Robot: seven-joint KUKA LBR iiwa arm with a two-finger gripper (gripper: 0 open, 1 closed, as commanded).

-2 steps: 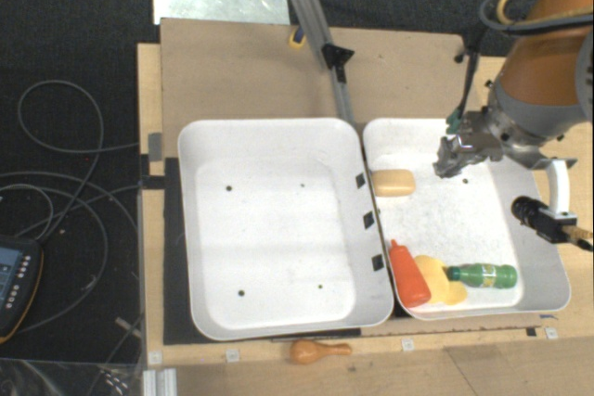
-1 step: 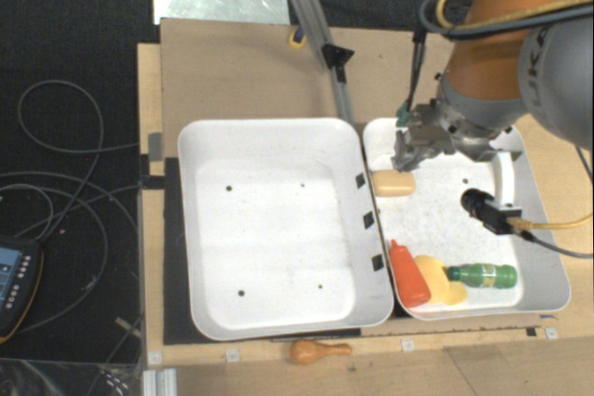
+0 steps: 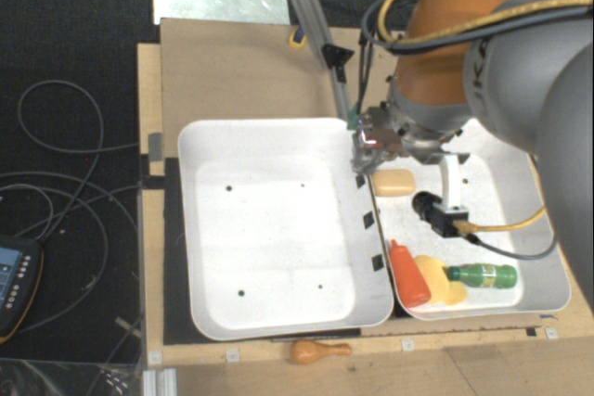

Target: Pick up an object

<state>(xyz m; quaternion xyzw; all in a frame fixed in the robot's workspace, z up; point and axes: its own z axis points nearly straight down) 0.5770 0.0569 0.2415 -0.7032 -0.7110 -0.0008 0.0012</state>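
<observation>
You see a small orange-brown toy (image 3: 319, 350) on the bench's front edge and black cables (image 3: 56, 190) looping beyond its left edge.

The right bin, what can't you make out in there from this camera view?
- Right bin: its far half is covered by the arm.
- Gripper: the wrist overhead hides how its jaws stand.
- Tan block: whether the gripper touches it is unclear.

The left bin (image 3: 269, 227) offers me a wide open floor. In the right bin (image 3: 548, 287), a beige block (image 3: 393, 183), red bottle (image 3: 408, 272), yellow piece (image 3: 440, 279) and green bottle (image 3: 483, 274) crowd the near end; my own wrist and yellow cable (image 3: 509, 223) overhang the rest.
</observation>
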